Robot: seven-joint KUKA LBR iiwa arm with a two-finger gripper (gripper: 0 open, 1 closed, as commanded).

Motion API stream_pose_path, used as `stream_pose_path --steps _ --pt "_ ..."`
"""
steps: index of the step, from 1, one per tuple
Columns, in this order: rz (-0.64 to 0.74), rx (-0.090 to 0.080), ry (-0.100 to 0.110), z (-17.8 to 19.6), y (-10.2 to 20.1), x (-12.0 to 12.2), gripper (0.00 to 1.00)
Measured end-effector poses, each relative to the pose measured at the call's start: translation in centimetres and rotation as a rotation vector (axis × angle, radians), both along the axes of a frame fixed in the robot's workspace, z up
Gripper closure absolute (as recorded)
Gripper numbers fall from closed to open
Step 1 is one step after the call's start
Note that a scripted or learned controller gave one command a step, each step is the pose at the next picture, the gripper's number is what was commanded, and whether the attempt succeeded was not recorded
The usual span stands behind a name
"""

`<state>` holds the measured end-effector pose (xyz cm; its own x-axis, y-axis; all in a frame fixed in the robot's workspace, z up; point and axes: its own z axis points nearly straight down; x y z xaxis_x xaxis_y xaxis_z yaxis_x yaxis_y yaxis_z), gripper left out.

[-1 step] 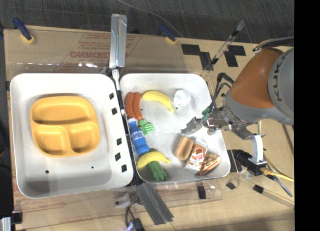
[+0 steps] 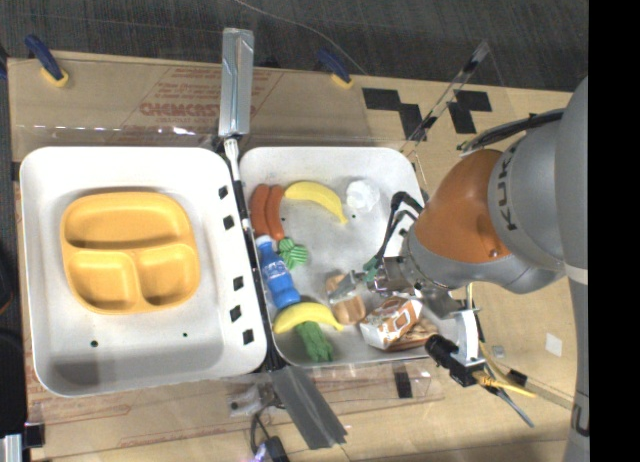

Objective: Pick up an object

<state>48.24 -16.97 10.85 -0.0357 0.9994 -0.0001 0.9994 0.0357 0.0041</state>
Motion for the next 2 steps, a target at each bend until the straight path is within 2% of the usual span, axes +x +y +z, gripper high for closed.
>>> stream_pose_path --steps 1,2 --pt "0.265 -0.010 -0.004 0.3 7.1 9.3 0.00" --pt "0.110 0.001 0.008 -1.7 7.2 16.6 0.00"
